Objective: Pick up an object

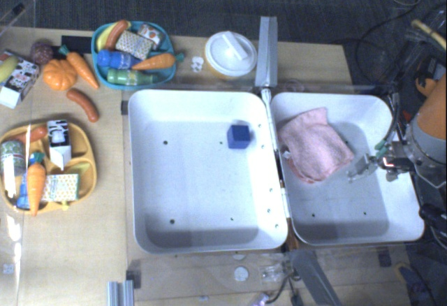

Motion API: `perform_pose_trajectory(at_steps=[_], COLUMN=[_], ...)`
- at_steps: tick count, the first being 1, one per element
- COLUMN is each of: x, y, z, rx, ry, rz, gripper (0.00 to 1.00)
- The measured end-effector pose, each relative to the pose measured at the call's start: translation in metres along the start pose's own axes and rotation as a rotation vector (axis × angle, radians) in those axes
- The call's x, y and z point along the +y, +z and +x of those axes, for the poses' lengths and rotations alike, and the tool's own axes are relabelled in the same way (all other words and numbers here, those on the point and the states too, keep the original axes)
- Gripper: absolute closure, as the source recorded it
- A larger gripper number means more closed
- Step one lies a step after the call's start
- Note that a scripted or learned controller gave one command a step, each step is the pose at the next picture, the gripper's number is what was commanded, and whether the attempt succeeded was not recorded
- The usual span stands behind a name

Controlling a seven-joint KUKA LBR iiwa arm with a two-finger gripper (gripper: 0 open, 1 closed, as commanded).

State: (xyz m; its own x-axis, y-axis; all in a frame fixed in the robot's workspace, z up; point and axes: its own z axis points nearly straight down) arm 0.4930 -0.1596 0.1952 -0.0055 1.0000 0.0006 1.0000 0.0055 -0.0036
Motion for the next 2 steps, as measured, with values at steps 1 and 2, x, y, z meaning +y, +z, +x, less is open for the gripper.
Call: perform_pose_trajectory(at_steps=[1,2], x=[0.090,0.041], y=[0.101,0.065], z=[0.015,-0.008], rx=[-0.003,0.000], ry=[-0.346,-0.455], rz=[-0.009,-0.003], gripper=[0.00,0.00])
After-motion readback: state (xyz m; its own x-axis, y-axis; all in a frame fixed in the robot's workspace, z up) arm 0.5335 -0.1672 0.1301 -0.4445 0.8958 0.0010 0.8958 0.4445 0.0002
